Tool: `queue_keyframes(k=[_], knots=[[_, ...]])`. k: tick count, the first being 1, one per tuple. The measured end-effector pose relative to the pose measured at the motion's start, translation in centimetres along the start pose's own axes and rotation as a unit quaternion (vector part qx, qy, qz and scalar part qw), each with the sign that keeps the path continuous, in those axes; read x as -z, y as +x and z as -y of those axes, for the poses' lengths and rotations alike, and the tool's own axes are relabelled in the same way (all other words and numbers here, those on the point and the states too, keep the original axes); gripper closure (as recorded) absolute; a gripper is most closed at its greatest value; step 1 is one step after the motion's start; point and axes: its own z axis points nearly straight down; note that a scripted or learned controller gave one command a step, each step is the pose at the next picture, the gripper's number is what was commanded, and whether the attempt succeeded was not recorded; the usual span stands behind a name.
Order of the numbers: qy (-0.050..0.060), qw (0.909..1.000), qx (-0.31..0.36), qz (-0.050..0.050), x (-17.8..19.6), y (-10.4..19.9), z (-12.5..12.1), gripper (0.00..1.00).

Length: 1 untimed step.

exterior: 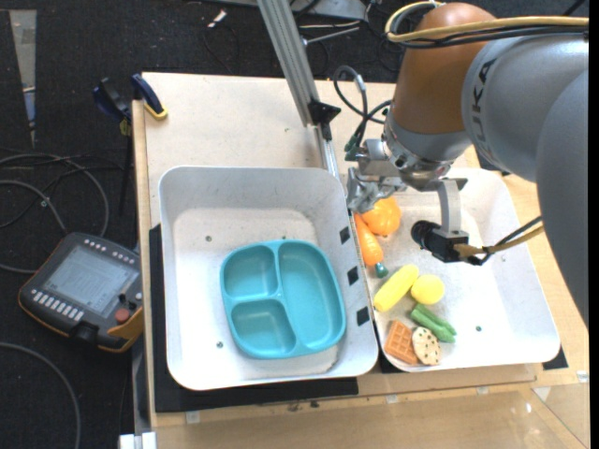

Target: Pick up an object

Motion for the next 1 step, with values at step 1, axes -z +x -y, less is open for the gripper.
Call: queue_keyframes(k=[1], knots=[[0.000,1.0000,0.000,0.000,0.94,5.25,0.81,1.00]])
